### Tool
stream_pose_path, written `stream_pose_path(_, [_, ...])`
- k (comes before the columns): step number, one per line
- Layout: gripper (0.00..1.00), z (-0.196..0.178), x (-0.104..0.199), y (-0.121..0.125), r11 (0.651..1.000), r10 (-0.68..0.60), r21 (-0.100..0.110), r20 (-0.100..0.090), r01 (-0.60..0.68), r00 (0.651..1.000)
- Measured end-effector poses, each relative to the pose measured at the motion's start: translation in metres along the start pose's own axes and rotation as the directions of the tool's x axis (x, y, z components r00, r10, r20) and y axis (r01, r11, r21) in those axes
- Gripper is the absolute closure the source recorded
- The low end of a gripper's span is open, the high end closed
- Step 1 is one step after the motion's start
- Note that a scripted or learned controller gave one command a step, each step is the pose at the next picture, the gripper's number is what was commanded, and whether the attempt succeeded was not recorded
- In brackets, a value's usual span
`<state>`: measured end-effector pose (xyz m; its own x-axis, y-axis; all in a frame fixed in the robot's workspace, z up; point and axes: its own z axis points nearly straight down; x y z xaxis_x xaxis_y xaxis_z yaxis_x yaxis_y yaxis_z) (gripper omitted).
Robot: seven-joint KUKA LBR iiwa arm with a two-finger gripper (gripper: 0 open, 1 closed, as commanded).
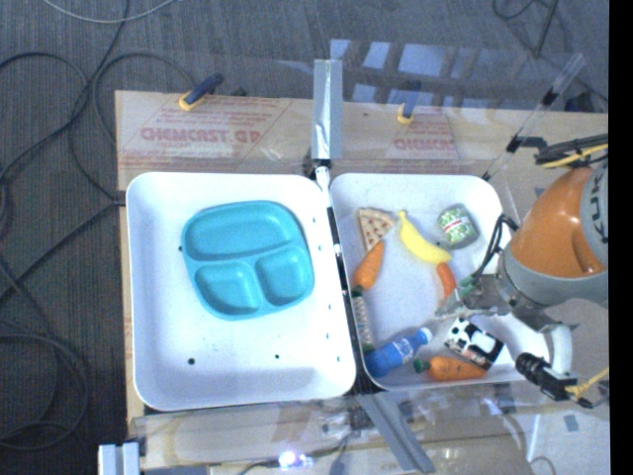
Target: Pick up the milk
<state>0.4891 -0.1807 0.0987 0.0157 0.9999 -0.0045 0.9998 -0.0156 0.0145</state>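
1. camera view: the landmark is the right bin (pixel 415 186), the white bin on this view's right.
2. the milk (pixel 469 339), a small black-and-white cow-patterned carton, lies near that bin's lower right corner, just above an orange carrot (pixel 455 368) and to the right of a blue bottle (pixel 398 352).
3. the gripper (pixel 473 295) sits over the bin's right edge just above the milk; i cannot tell how it stands.
4. the grey arm with its orange band (pixel 559 236) lies past the bin's right wall.
5. higher in the bin lie a banana (pixel 423 242), a waffle (pixel 375 228), a second carrot (pixel 369 264) and a green-labelled can (pixel 456 224).
6. to the bin's left, the left bin (pixel 158 364) holds a blue divided plate (pixel 247 257).
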Motion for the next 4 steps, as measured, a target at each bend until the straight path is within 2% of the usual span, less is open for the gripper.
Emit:
stream_pose_path(1, [1.00, -0.085, 0.104, 0.008, 0.999, -0.032, 0.017, -0.005, 0.032, 0.999])
stream_pose_path(2, [0.00, -0.085, 0.104, 0.008, 0.999, -0.032, 0.016, -0.005, 0.032, 0.999])
stream_pose_path(3, [0.00, -0.013, 0.066, 0.090, 0.984, -0.178, 0.017, -0.004, 0.178, 0.984])
stream_pose_path(4, [0.00, -0.041, 0.032, 0.013, 0.994, -0.107, 0.017, -0.005, 0.107, 0.994])
